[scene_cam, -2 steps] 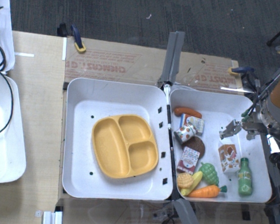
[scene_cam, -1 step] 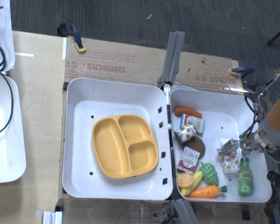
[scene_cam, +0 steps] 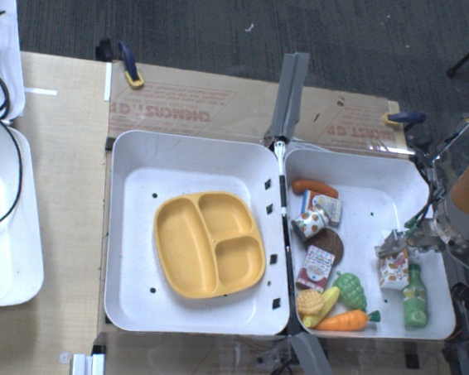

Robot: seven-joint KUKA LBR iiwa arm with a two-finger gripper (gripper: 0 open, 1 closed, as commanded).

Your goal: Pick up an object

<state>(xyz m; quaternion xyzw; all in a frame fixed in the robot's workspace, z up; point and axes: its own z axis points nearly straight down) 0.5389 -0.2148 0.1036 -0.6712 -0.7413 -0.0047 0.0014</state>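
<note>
Camera view has the gripper (scene_cam: 397, 244) low at the right bin's (scene_cam: 362, 167) right edge, directly over a small white carton with orange print (scene_cam: 395, 273). The carton lies just below the fingertips, its long axis running roughly toward the bin's near edge, a green plastic bottle (scene_cam: 415, 300) touching its right side. Whether the claw is spread or closed I cannot tell (the metal tips blur together), and nothing visibly sits between them.

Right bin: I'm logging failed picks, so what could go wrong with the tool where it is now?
1. The tool sits low at the carton, with the green bottle touching it; closing could catch both or knock one aside.
2. It works near the right bin's wall, so it might scrape the wall.
</note>
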